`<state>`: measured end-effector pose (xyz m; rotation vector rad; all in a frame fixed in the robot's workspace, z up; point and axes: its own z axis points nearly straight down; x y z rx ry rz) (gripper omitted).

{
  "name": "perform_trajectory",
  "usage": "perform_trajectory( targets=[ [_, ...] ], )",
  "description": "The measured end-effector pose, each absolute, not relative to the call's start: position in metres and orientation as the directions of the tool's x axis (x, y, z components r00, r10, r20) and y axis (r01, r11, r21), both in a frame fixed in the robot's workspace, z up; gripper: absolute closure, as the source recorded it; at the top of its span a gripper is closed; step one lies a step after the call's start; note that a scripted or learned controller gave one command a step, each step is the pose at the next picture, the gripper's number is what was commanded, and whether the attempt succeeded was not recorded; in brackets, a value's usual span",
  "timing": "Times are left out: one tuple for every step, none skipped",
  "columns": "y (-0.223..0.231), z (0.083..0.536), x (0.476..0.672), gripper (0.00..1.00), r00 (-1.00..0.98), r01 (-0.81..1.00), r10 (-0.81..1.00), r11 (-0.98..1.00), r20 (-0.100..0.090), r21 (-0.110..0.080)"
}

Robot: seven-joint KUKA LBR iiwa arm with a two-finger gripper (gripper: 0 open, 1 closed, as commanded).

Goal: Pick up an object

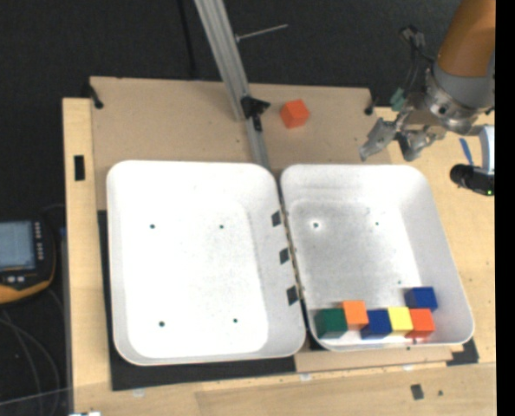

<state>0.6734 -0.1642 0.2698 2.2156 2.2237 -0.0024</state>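
Right now the gripper (394,142) is hanging over the far rim of the right bin (444,232), and its two fingers are spread apart with nothing between them. All the blocks in that bin are crowding along the near wall: a green block (330,321), an orange block (355,312), a blue block (377,322), a yellow block (400,319), a second orange block (421,321) and a second blue block (421,298). They are touching each other (that is the tricky part), so the fingers could be bumping a neighbor or hitting the wall instead of sliding around one block. Being cubes, they are pointing no special way, but the row is running left to right.
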Motion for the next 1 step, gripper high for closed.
perform_trajectory(
  targets=[
    [-0.2067,0.0978,0.6417,0.0,0.001,1.0,1.0,-0.001,-0.003,0.002]
  ],
)
